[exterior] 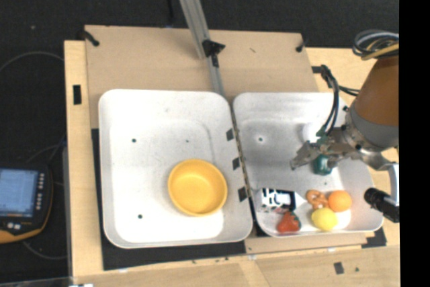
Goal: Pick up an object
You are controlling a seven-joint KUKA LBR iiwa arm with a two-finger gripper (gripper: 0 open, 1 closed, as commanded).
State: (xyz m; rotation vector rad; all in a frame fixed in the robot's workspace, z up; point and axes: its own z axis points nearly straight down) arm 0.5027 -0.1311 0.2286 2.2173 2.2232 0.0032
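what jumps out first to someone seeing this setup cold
The yellow bowl stands out most, alone in the left bin toward its near edge. Next is the bright cluster in the right bin's near corner: an orange, a lemon, a strawberry and a small black-and-white item. Above them the gripper hangs with a teal object at its tip.

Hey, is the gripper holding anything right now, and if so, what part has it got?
It cannot be told. The gripper sits over the right bin, with something small and teal at its tip, too blurred to say whether it is gripped.
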